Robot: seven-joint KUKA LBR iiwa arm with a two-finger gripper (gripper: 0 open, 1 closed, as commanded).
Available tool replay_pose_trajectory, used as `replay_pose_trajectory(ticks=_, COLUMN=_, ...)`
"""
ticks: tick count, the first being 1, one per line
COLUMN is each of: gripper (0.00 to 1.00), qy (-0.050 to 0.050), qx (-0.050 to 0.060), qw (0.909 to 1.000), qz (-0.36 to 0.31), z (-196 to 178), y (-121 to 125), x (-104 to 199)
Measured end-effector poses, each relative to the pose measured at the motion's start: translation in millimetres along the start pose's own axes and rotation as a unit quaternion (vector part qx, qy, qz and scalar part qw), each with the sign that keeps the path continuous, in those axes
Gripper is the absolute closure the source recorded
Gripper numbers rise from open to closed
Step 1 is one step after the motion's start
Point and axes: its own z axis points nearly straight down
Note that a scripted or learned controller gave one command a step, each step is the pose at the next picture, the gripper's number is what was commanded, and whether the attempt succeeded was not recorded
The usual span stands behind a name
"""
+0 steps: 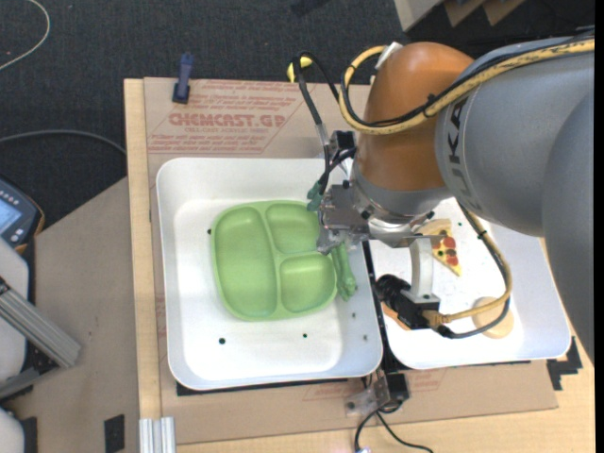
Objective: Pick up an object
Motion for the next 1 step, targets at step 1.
replay_pose_trajectory(ticks=1, gripper=1.0, qy=0.002, qx=-0.002, qw=1.0, qz=-0.001, z=-2.4, y=-40.6, x=-46.5)
